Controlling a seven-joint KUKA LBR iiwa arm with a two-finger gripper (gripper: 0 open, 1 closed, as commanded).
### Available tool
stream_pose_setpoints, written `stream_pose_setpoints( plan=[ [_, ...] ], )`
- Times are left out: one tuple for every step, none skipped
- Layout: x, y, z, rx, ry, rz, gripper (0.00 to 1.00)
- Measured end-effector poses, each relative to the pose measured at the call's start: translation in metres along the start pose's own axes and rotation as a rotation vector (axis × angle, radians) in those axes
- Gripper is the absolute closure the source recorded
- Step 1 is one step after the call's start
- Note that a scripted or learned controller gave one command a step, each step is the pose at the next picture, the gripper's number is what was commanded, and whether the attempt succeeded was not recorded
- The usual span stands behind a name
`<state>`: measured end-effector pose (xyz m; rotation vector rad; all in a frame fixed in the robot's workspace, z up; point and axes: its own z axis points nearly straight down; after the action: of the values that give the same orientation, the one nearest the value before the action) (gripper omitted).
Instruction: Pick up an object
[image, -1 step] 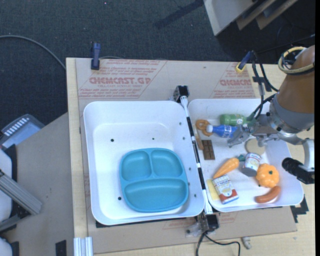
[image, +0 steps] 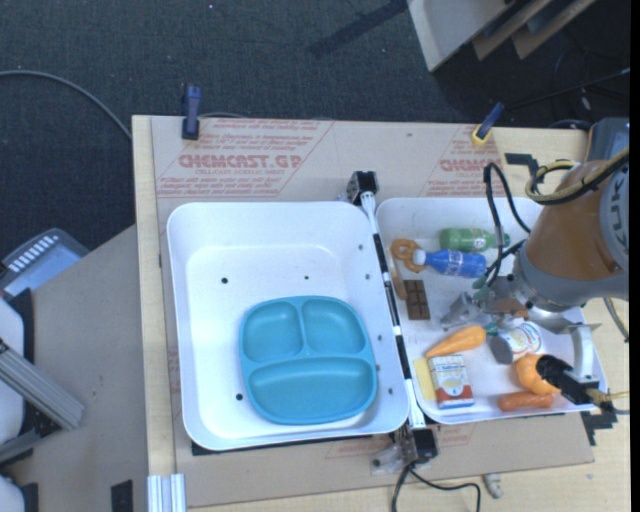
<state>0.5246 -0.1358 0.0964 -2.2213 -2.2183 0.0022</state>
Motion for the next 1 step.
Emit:
stream_pose_setpoints(
  plan=[
    [0.0298,-0.0461,0.0125,-0.001,0.000,-0.001,0.00]
  ],
)
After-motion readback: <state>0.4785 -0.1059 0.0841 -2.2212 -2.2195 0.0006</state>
